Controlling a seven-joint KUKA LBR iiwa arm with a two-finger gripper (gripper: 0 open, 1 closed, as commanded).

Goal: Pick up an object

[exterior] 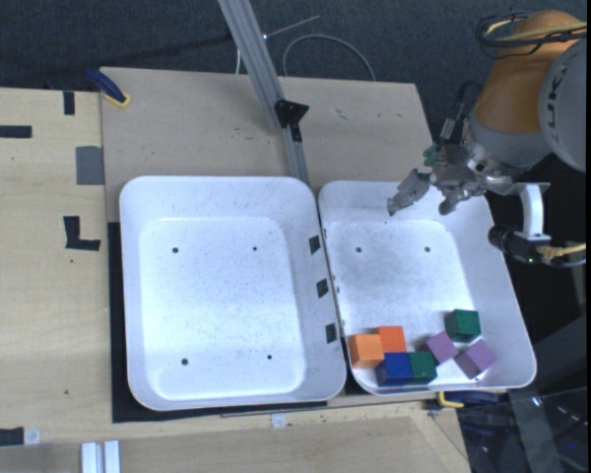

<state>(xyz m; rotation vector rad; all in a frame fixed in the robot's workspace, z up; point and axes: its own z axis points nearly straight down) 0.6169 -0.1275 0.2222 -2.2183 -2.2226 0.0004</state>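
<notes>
Several small blocks lie at the near end of the right bin (492,264): an orange block (366,348), a red-orange block (392,339), a blue block (398,367), a green block (423,367), a dark green block (463,323) and two purple blocks (440,346) (476,357). My gripper (425,197) hangs over the far rim of the right bin, well apart from the blocks. Its two fingers (406,195) are spread open with nothing between them.
The left bin (138,264) stands beside the right one. A slanted metal pole (256,57) with a black clamp crosses the bench behind the bins. A cable loop lies on the dark floor behind the bench.
</notes>
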